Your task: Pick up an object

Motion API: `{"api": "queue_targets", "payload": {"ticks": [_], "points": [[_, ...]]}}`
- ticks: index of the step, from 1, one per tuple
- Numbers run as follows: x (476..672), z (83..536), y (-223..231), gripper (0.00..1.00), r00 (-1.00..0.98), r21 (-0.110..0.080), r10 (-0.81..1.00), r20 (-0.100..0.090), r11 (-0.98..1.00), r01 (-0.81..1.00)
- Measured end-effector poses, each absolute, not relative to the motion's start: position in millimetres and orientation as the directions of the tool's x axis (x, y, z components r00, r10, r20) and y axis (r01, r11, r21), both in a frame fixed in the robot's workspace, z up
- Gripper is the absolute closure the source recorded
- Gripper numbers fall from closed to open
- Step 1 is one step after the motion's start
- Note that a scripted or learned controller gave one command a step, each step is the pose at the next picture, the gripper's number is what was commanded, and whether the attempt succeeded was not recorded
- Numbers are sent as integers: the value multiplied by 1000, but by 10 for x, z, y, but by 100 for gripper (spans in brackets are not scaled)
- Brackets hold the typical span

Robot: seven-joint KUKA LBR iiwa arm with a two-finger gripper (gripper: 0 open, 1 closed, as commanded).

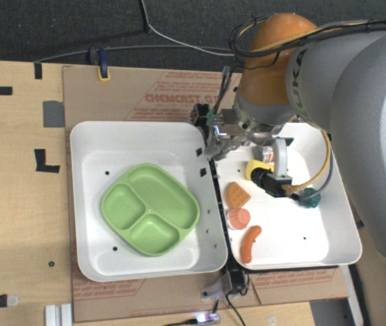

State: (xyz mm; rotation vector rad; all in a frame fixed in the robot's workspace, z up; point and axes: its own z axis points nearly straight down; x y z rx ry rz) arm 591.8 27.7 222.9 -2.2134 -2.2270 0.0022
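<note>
Shows three small toy foods in the left half of the right bin [281,250]: an orange waffle square [237,195], a pink round slice [238,217] just near of it, and nearest of all an orange-red sausage [249,243], lying tilted. Sets the three close together, the slice almost touching the square, the sausage a little apart. Adds a small teal thing [308,197] to the right of the square, toward the middle of the same bin. Places the gripper [215,145] at that bin's far left corner, by the wall shared with the left bin [91,148], far of the waffle square and clear of all three foods; cannot tell how wide open, nor whether anything is in its hold. Brings the grey arm [356,80] in from the right, above the right bin. Puts a green divided plate [151,209] flat in the middle of the left bin. Rests both bins on a cardboard sheet [145,94] over the wooden bench [16,182].
</note>
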Motion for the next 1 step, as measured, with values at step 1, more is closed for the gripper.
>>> {"api": "queue_targets", "payload": {"ticks": [1], "points": [[6001, 2306, 858, 100, -8, 0, 1000, 2, 8, 1000]]}}
